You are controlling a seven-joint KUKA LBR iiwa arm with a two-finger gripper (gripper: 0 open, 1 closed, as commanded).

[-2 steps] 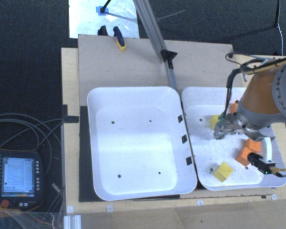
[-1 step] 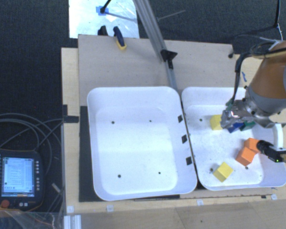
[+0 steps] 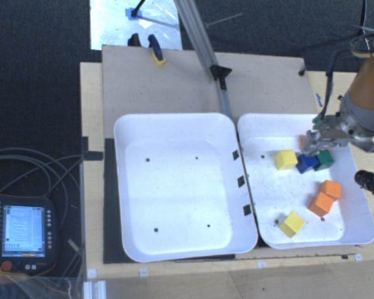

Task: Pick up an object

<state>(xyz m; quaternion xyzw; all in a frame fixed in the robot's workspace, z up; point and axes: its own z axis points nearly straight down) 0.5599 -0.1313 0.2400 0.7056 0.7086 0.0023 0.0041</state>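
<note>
The right bin point(image 3: 352, 232) holds several small blocks. A yellow block point(image 3: 286, 159), a blue block point(image 3: 307, 163) and a green block point(image 3: 325, 159) lie in a row near its upper middle. Two orange blocks point(image 3: 325, 198) sit together lower right, and another yellow block point(image 3: 292, 223) lies near the front. My gripper point(image 3: 316, 142) reaches in from the right and hangs low, just above and behind the blue and green blocks. Its body hides its tips, and no block visibly sits in it.
The left bin point(image 3: 128, 167) stands beside the right one, with a ridge point(image 3: 243, 182) between them. A slanted metal pole point(image 3: 202, 39) crosses the back of the bench. A control pendant point(image 3: 22, 232) and cables lie on the floor at left.
</note>
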